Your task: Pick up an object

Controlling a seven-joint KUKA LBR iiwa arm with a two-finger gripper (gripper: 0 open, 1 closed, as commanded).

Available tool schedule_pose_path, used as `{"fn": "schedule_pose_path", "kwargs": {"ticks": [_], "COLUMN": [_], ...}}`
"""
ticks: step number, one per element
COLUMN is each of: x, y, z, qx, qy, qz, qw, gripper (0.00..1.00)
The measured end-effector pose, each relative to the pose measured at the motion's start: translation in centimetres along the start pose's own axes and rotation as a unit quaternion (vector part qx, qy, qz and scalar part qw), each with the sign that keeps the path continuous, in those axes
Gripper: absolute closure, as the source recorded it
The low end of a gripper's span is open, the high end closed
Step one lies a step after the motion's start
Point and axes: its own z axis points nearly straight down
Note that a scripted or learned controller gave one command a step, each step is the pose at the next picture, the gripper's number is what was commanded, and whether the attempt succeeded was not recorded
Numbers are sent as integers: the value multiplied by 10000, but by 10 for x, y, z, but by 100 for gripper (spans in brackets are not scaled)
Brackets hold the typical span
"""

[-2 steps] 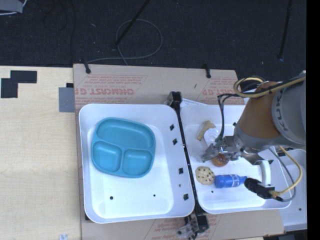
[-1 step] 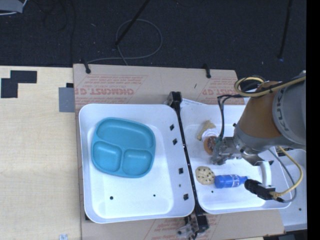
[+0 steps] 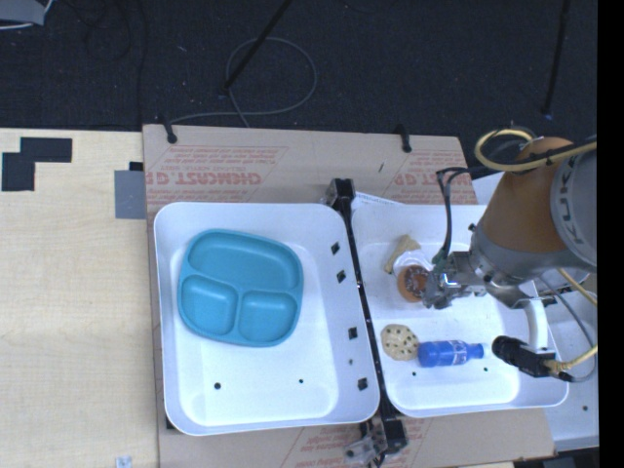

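Gripper (image 3: 437, 291), finger state indeterminate, sits beside a brown round object (image 3: 413, 283) in the right bin (image 3: 507, 390), centre-right of frame. Object appears light, rigid; grip across its rim.

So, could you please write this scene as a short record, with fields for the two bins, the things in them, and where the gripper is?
left bin: holds a blue divided plate
right bin: holds a cookie, a blue bottle lying on its side, a brown round thing, a pale scrap
arm: reaches in from the right, over the right bin
gripper: right beside the brown round thing
grasp: cannot tell from this view
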Motion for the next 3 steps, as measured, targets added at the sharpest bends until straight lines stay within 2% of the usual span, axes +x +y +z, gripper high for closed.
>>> {"fn": "schedule_pose_path", "kwargs": {"ticks": [2, 3], "x": [-5, -6], "y": [10, 10], "z": [-93, -115], "qx": [-9, 12], "qy": [-4, 2], "qz": [-28, -29], "qw": [10000, 10000], "gripper": [100, 100]}}
